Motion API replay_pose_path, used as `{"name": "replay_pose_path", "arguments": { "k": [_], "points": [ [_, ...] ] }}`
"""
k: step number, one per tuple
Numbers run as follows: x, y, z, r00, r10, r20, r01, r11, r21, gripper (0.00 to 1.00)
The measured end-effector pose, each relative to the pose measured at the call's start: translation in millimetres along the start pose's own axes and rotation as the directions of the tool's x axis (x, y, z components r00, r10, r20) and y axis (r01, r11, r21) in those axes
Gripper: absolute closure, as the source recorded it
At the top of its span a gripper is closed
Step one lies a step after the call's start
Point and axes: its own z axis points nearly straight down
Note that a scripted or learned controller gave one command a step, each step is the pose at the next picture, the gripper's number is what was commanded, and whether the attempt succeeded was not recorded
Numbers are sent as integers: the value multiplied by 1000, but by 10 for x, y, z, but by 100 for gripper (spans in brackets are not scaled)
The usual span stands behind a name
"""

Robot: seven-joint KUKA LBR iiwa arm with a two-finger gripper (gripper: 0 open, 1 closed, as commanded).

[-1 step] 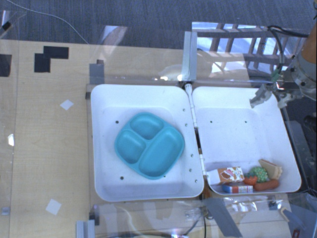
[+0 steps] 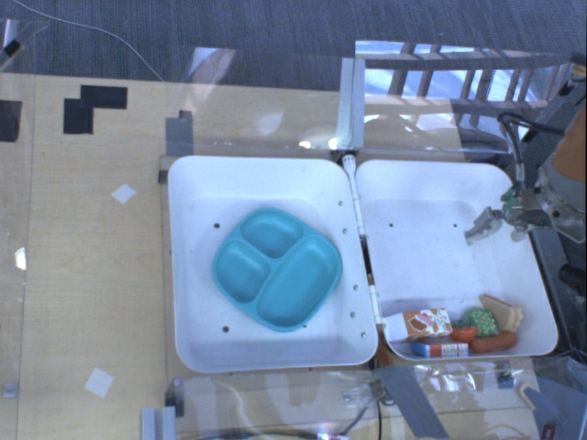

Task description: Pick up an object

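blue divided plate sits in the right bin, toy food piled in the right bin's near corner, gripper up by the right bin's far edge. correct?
One error: the blue divided plate lies in the left bin, not the right one. The camera view shows it. The rest holds: the toy food is piled in the right bin's near corner, and the gripper is by that bin's far edge.

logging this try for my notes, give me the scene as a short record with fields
left bin: holds a blue divided plate, lying flat near the middle
right bin: holds a small pile of toy food in its near corner
pile contents: orange carton, green piece, red sausage-like piece, tan wedge, small red and blue pack
claw: at the right bin's right edge, above the bin floor, apart from the pile
held object: nothing seen in the claw
arm: enters from the right
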Motion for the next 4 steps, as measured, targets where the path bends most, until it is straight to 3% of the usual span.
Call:
{"name": "replay_pose_path", "arguments": {
  "k": [1, 2, 3, 4],
  "points": [
    [128, -748, 311, 993, -116, 0, 116, 993, -1, 0],
    [45, -749, 687, 941, -339, 1, 339, 941, -2, 0],
    [5, 169, 806, 938, -348, 4, 348, 938, -6, 0],
    [117, -677, 152, 991, -133, 1, 133, 991, -3, 0]
  ]
}}
